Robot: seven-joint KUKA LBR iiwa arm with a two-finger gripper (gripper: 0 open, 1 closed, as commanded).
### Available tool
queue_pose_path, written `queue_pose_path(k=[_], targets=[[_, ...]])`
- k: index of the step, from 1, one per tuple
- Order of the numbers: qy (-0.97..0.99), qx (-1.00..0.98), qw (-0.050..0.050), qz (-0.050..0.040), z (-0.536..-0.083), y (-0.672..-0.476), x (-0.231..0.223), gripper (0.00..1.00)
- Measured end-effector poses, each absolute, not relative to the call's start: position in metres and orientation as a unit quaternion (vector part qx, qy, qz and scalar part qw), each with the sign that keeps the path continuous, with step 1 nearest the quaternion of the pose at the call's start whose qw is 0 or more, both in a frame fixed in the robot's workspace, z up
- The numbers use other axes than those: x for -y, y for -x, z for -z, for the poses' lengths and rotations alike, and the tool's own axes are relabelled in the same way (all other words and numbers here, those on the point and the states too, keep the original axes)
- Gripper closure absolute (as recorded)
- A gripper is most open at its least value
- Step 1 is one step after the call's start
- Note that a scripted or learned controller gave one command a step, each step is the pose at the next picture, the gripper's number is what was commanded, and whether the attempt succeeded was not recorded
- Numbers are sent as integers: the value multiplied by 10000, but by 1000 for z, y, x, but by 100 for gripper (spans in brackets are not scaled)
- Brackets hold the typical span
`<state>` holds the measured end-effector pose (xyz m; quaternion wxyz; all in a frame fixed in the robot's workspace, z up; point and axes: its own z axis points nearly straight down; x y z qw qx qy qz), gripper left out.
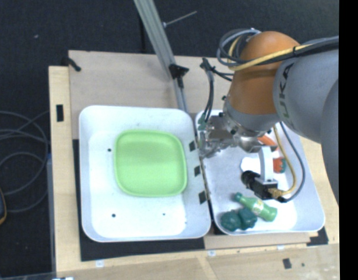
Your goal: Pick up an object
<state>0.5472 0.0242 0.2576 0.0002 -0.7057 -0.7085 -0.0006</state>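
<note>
Nearest me, a teal lumpy toy [238, 219] lies at the right bin's [310, 214] front edge, touching a green bottle [256, 206] with a yellow-green cap. I see the gripper [211, 142] low over that bin's left wall; its state I cannot tell. Left bin [97, 156] holds a green square plate [150, 163].

- One fixed camera, set above the bench [126, 69], looks down at a slant.
- Both white bins [94, 214] sit mid-frame at moderate range.
- The arm [295, 86] enters from upper right.
</note>
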Motion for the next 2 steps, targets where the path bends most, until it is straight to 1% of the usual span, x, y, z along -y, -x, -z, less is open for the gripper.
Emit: queue_pose_path(k=[1,2], targets=[[7056,7086,2,4,-259,-563,-75,100],[7071,7071,-2,-1,-259,-563,-72,0]])
